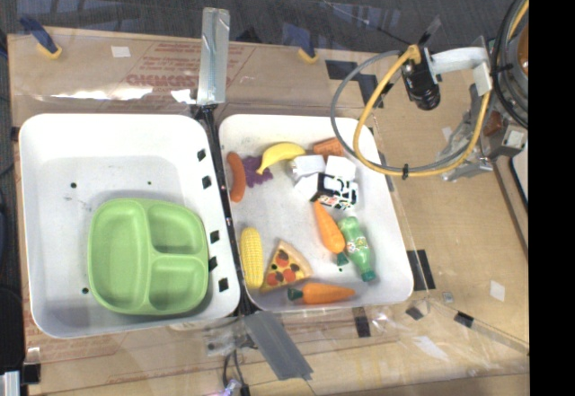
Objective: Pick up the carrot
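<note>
right bin (395,233) holding toy food, carrot (328,227) near its middle, bottle (357,250) touching it at 4 o'clock, green plate (148,255) in left bin (54,152)

Orange carrot (328,228), green btl (357,249), yellow corn (252,257), lime-green plate (148,254), white bins (117,129).

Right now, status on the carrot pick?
Gripper hangs right of the bins. Two orange toy carrots in right white bin: one central, one at near wall. Green plastic bottle lies against the central one.
</note>
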Controlling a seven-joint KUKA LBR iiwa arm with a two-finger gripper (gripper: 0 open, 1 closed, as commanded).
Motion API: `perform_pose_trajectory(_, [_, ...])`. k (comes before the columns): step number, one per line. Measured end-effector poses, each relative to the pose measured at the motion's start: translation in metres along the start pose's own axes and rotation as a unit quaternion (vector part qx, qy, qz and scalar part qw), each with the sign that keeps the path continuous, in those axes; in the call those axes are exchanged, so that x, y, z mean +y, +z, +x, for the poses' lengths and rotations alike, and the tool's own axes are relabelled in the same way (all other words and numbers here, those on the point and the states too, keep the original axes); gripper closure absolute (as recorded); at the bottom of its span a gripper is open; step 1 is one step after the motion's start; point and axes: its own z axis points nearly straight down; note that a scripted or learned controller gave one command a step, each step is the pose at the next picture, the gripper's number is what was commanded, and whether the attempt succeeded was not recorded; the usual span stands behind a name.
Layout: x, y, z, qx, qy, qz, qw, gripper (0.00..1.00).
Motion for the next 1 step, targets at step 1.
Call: perform_pose_trajectory(1, [0.0050,0.0992,-0.0197,-0.009,0.001,0.003,1.0000,1.00])
